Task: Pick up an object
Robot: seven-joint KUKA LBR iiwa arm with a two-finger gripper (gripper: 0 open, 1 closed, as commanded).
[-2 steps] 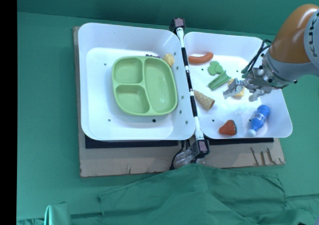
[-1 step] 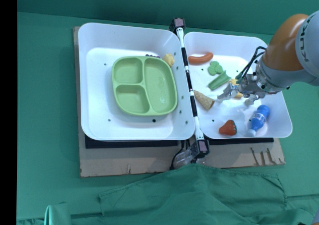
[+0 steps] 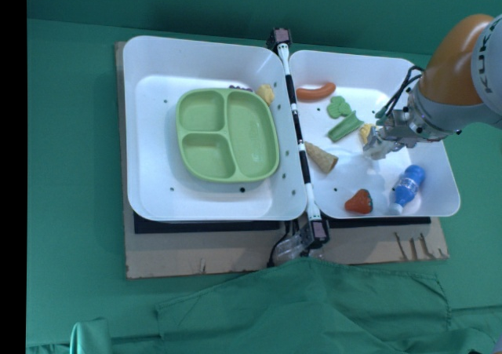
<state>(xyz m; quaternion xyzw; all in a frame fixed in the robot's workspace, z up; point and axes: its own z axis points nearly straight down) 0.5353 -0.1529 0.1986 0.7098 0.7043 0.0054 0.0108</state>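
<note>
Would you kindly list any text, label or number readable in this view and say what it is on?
"KU": dark letters on the grey arm at the frame's edge, cut off there.
Small blue plastic bottle with a white label: any print is too small and blurred to read.
Nothing else bears legible text.

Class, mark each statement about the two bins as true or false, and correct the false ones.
1. The green divided plate lies in the left bin. True.
2. The blue bottle stands on the plate. False: it lies in the right bin.
3. The strawberry is in the right bin. True.
4. The hand hovers over the left bin. False: it is over the right bin, near the bottle.
5. The sausage lies beside the strawberry. False: they lie at opposite ends of the bin.
</note>
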